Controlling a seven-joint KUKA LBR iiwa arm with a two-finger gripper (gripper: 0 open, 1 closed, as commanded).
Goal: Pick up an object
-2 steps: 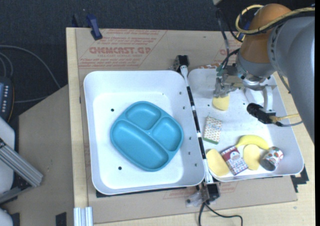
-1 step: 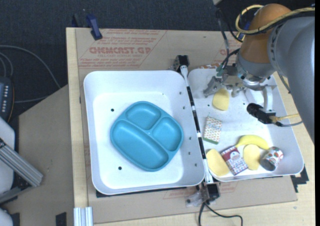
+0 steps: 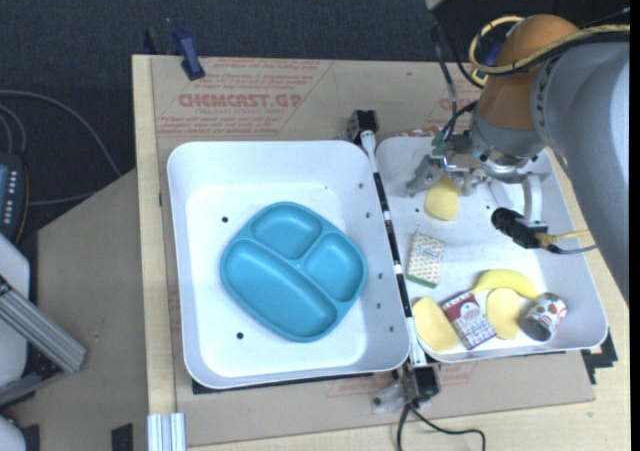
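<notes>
The right bin [image 3: 590, 324] holds several small things. A pale yellow lemon-shaped piece [image 3: 442, 202] lies near its far left corner. My gripper [image 3: 443, 176] hangs right over that piece, reaching down from the orange-banded wrist [image 3: 520, 64]. It looks open, one grey finger [image 3: 420, 180] splayed to the left, and the yellow piece sits just below the fingertips, not clamped between them. Toward the front lie a small patterned box [image 3: 427, 259], a banana [image 3: 505, 282], a red-labelled packet [image 3: 468, 319], two yellow slices [image 3: 428, 323] and a small can [image 3: 543, 316].
A blue divided plate [image 3: 291, 269] lies in the left bin [image 3: 190, 189]. A black clip [image 3: 363, 125] sits at the far end of the wall between the bins. A black connector with a yellow cable [image 3: 518, 226] hangs off the arm over the right bin.
</notes>
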